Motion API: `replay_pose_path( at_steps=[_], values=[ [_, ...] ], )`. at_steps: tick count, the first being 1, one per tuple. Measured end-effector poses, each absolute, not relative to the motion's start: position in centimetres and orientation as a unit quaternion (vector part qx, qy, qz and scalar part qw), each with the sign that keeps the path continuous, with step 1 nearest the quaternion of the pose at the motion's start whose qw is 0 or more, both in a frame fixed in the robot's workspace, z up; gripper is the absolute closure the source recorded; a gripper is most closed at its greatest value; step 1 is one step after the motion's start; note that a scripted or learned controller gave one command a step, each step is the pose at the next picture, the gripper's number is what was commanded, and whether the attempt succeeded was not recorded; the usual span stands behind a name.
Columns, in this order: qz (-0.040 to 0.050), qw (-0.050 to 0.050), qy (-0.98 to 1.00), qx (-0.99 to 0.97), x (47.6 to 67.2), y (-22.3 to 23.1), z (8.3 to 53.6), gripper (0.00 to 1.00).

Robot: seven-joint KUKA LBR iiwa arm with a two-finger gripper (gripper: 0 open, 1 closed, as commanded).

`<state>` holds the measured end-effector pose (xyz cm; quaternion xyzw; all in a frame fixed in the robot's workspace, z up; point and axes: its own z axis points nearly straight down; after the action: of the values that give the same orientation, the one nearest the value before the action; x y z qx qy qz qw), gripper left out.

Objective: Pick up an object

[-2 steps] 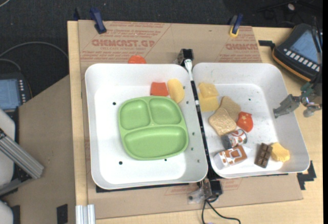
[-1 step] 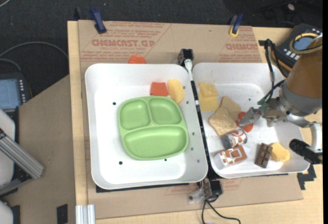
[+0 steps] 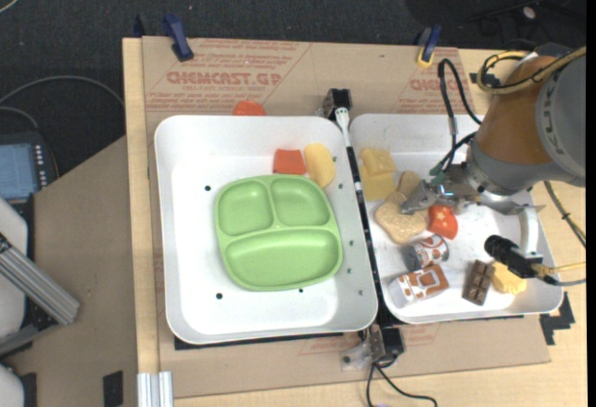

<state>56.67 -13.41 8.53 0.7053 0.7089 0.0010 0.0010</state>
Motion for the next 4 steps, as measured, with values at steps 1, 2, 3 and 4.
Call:
replay_pose_path(
  at_steps=[1, 2, 3, 4],
  values=[
    [0.0035, 0.004, 0.707, 0.707, 56.8, -13.6, 10.0, 1.0],
    [0.0031, 0.004, 0.707, 0.707, 56.7, -13.6, 9.9, 0.0],
    [-0.0011, -0.002, 0.707, 0.708, 51.8, -12.0, 8.4, 0.0],
    [0.0004, 0.003, 0.706, 0.708, 52.1, -12.2, 9.6, 1.0]
  ],
)
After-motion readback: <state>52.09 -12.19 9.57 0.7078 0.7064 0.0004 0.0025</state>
